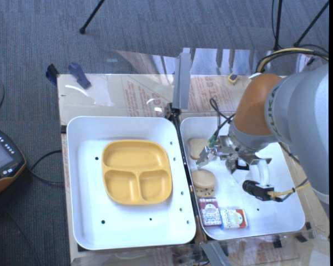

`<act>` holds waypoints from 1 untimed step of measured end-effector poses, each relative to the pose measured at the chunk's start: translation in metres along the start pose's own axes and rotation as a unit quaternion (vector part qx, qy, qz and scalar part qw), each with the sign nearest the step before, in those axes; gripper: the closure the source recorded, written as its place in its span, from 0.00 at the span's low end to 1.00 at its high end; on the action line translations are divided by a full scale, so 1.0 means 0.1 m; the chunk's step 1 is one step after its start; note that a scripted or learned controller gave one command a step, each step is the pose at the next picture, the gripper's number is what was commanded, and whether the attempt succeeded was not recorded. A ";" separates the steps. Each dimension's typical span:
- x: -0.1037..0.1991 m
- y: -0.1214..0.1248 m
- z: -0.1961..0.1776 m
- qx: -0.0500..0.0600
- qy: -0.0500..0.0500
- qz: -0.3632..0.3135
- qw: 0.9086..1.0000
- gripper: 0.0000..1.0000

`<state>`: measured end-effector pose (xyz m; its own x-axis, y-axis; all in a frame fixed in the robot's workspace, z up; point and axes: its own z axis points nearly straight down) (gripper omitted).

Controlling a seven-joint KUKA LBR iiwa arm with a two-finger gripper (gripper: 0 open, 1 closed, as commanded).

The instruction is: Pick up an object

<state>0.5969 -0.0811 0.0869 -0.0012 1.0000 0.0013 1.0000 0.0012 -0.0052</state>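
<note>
Red print on the bench [139,96] cannot be read. The gripper [219,151] state cannot be told.

This is a robotics lab or test cell rather than a home or shop. A grey industrial arm [299,115] with an orange band reaches over a table [127,96] covered in taped-down printed cardboard, which carries two shallow white bins [77,148] side by side. Black tripod legs [97,7] stand on grey carpet [33,26] behind it, loose cables [44,159] run across the floor, and a handheld control pendant [0,159] with a screen lies at the left edge.
</note>
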 end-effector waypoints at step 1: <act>-0.33 -0.92 0.01 0.001 0.000 0.002 1.000 0.00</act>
<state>0.5055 -0.1141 0.0863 0.0033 1.0000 0.0011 1.0000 -0.0033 -0.0063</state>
